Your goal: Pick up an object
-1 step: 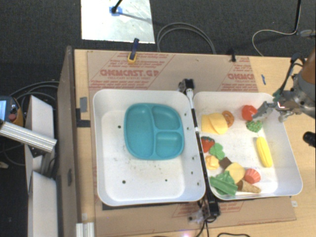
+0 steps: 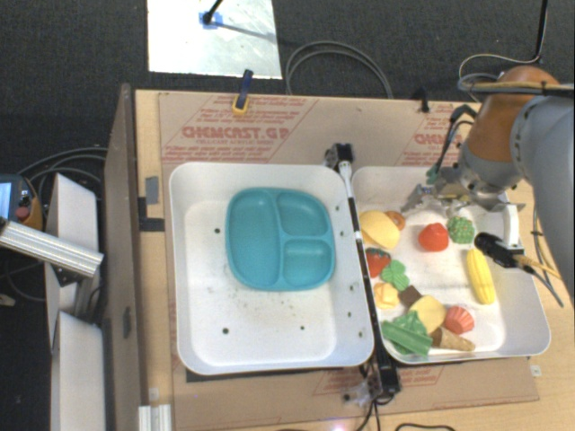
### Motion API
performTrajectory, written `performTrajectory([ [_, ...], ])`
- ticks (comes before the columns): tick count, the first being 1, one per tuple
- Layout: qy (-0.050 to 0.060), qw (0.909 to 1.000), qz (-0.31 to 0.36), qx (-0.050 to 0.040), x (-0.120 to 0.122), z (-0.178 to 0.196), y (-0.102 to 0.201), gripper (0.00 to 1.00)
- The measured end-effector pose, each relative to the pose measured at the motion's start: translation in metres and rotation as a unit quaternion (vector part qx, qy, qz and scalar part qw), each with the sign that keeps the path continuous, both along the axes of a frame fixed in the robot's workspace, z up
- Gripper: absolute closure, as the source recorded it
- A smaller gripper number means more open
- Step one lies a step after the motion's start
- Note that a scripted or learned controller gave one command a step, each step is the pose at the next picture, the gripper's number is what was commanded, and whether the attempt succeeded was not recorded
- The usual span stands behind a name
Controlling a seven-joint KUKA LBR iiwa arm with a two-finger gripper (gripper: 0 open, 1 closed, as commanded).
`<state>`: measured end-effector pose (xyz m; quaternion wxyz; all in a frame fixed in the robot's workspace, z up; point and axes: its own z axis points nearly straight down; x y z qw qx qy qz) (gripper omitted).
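Nothing looks picked yet; the gripper [image 2: 460,203] hangs over the right bin's [image 2: 526,335] far side beside the broccoli [image 2: 461,230]; whether it is clenched or released I cannot tell.

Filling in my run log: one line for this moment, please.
arm: over right bin | gripper: above toy food | teal tray: left bin | nothing visibly held

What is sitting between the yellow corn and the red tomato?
In the camera view, a small green broccoli sits between the corn and the tomato, slightly above both.
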<state>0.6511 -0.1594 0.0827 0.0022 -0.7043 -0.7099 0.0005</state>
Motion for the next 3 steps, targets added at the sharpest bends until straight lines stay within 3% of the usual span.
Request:
performTrajectory([
  [1, 0.0, 1.0, -0.003, -0.0001, -0.057, 0.001, 0.03, 0.0],
  [2, 0.0, 1.0, -0.005, -0.0007, -0.102, 0.001, 0.02, 0.0],
  [3, -0.004, 1.0, -0.003, -0.0011, -0.099, 0.012, 0.021, 1.0],
])
